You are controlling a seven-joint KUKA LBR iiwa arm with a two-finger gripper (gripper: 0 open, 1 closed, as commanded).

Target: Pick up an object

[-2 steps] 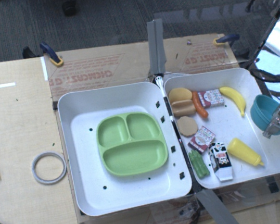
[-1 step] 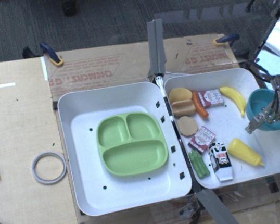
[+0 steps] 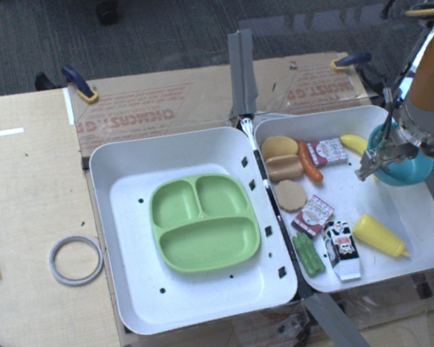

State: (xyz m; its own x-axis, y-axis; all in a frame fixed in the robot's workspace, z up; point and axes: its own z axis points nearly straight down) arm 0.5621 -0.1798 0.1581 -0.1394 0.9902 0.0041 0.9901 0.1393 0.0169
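One gripper (image 3: 372, 162) hangs over the right bin (image 3: 426, 258), finger state impossible to tell, just left of a teal cup (image 3: 408, 167); centring over one item before descending looks wise.

Two white bins (image 3: 123, 249) are sitting side by side, one holding a single green divided plate (image 3: 205, 223). Two yellow pieces (image 3: 379, 235), one carrot (image 3: 310, 163) and one tape ring (image 3: 76, 259) are lying about.

Teal cup (image 3: 409, 167) — rounded, glossy — sits at the right bin's (image 3: 426, 258) far right edge, partly hidden.
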